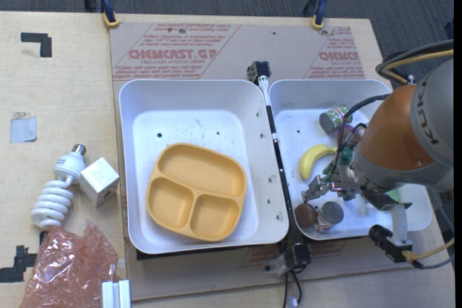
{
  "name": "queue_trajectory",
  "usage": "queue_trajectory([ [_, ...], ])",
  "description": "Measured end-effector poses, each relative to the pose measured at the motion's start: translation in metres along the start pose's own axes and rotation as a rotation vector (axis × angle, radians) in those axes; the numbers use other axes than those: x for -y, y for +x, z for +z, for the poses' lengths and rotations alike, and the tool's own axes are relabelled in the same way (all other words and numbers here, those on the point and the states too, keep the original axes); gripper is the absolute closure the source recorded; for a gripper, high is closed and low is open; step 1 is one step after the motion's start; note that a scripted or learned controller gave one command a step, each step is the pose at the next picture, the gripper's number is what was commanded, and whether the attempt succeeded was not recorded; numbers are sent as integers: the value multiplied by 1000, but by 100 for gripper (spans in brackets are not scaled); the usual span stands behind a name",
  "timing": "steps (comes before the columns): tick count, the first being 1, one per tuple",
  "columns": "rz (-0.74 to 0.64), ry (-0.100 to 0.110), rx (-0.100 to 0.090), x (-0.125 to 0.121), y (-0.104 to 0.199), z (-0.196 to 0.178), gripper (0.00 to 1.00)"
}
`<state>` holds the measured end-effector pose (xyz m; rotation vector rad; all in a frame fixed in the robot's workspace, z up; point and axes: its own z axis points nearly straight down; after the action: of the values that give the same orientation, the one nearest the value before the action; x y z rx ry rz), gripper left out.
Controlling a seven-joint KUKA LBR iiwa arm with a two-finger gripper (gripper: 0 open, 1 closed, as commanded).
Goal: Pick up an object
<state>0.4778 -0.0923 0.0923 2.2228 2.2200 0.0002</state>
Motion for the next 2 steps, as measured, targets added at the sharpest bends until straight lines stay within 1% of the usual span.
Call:
queue_trajectory([
  [1,1,-2,1,-1,-1,-10,100],
  [2,1,-2,1,-1,-1,-10,0],
])
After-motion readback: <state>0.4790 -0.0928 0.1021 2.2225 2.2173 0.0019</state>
